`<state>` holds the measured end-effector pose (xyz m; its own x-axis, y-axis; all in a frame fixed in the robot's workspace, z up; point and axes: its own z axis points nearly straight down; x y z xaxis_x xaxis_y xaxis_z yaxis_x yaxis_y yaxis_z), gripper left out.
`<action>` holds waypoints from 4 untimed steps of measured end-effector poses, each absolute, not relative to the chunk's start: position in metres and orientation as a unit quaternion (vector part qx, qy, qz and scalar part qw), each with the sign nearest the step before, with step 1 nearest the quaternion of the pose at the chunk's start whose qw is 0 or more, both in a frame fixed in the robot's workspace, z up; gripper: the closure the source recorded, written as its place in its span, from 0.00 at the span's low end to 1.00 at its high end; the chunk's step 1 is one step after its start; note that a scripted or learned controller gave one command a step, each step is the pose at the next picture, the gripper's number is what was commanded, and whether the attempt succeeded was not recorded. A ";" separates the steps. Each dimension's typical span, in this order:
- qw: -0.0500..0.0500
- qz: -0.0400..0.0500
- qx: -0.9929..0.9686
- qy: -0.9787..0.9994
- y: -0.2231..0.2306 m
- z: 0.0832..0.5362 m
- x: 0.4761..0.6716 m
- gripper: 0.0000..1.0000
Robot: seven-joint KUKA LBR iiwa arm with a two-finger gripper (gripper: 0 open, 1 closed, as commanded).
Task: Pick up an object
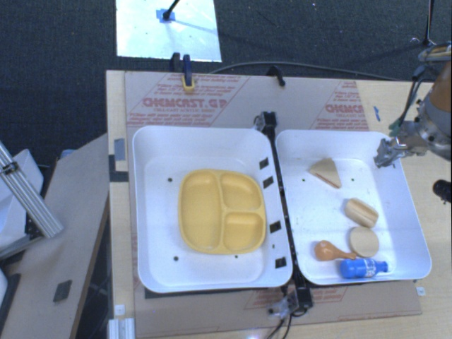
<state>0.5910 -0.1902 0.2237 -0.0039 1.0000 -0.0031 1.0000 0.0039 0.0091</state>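
The right bin (395,189) holds a tan wedge-shaped piece (325,171) at its back, a bread roll (361,212), a round beige disc (364,242), an orange spoon-like toy (326,251) and a blue bottle (362,267) lying at the front. My gripper (388,152) hangs over the right bin's back right rim, at the end of the grey arm coming in from the right. It is well to the right of the wedge and nothing shows between its tips.
The left bin (152,189) carries a yellow divided plate (222,210). A black divider (277,196) runs between the two bins. A cable (318,68) lies across the board behind them, with a clamp (186,69) at the back.
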 end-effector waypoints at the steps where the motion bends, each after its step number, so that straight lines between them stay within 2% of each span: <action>1: 0.003 0.001 0.705 0.709 -0.191 0.257 0.592 1.00; 2: 0.000 0.001 0.704 0.710 -0.138 0.262 0.586 1.00; 4: 0.000 0.001 0.704 0.710 -0.041 0.242 0.586 1.00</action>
